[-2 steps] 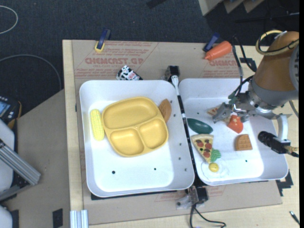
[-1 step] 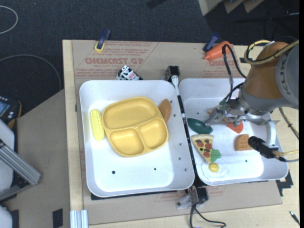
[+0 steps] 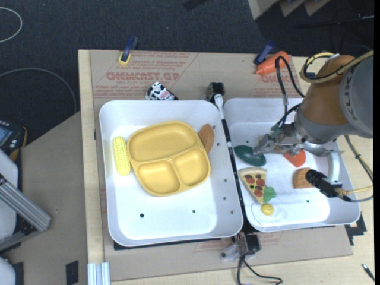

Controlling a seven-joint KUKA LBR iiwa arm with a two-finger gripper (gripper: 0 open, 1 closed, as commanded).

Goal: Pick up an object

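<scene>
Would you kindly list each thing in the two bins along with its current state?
Yellow divided plate: upright, left bin.
Corn cob: lying left of the plate.
Pizza slice: flat, right bin.
Green spoon: lying by the gripper.
Fried egg: flat, near front wall.

Bench [image 3: 178, 70]: cardboard-topped; 2 white bins [image 3: 119, 218] [image 3: 314, 215] side by side, touching.
</scene>
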